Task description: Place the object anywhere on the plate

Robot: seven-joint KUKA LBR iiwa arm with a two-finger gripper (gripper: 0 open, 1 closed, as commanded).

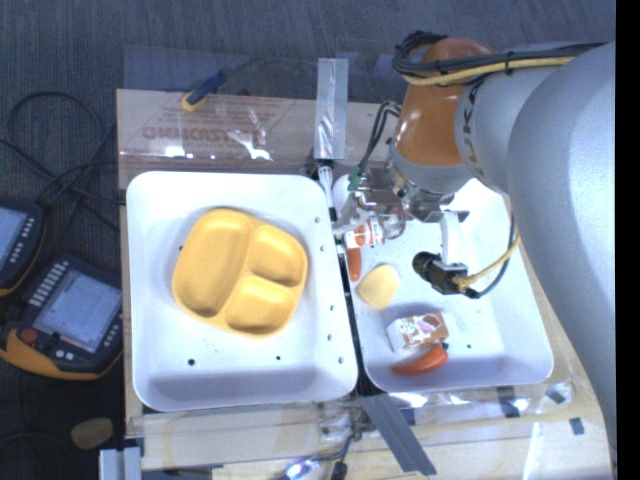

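one glossy yellow three-section plate [241, 270] in left bin [150, 298], gripper [372, 208] finger state unclear, pale rounded object [378, 286]

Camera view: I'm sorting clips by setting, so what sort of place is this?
Probably a robotics lab: a robot arm works over two white bins, a yellow plate in one, with handheld controllers on the carpet.

gripper [372, 211] hidden under wrist, arm [560, 138] cropped right
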